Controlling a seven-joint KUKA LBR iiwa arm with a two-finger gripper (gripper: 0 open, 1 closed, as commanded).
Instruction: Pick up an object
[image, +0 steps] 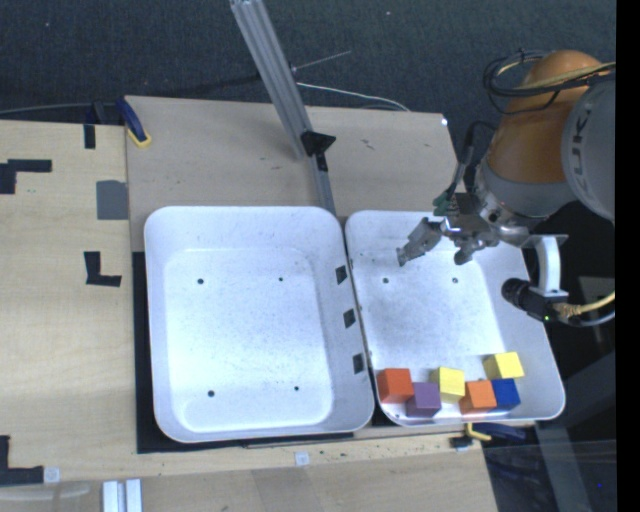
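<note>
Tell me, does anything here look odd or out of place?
Nothing is spilled or broken. The blocks are all crowded along the near edge of the right bin, some touching. The gripper hangs over that bin's far end, fingers open, holding nothing.

I counted two white bins (245, 225) side by side. In the right one lay six blocks (two orange (395, 383), two yellow (451, 381), one purple (427, 397), one blue (507, 394)).

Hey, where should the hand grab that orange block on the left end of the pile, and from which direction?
Probably straight down from above onto the orange block, fingers closing across its far and near faces. Its left side and far side look clear, but the purple block sits against its right, and the right bin wall curves up just in front. The hand hangs above the bin's far end.
</note>
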